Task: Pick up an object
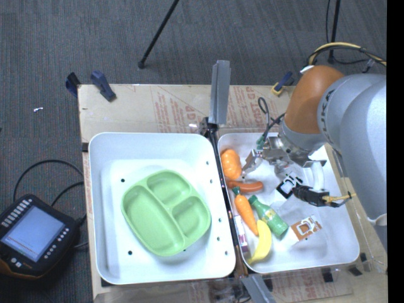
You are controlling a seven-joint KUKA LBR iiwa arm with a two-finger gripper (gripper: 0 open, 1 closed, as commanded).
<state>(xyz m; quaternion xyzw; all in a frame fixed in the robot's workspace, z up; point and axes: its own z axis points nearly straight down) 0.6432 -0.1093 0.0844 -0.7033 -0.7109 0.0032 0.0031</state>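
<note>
the gripper [262,158] hangs low over the back part of the right bin [341,248], at the end of the grey arm [353,125] that comes in from the right with its orange band [312,100] just above the wrist. its fingers [250,163] are spread apart, the metal tips pointing down and toward the bin's left side, and nothing sits between them. just left of the tips lies an orange fruit [230,163], close but apart from them as far as the view tells. below the fruit a sausage [248,185] lies crosswise, and nearer the front a carrot [246,212] runs lengthwise along the bin's left wall. beside the carrot a green bottle [268,215] lies tilted on its side, and a banana [262,243] curves down at the front, touching or overlapping the carrot's end; which one, the slant makes hard to say. a small brown and white piece [305,227] rests on the floor of the bin to the right of the bottle, well apart from the gripper. a black and white part [289,185] shows under the wrist, and whether it belongs to the arm cannot be told. the left bin [104,163] holds a green tray [165,212] with three compartments, lying flat and turned at an angle. a pendant [35,235] with a lit screen lies on the carpet left of the bench.
</note>
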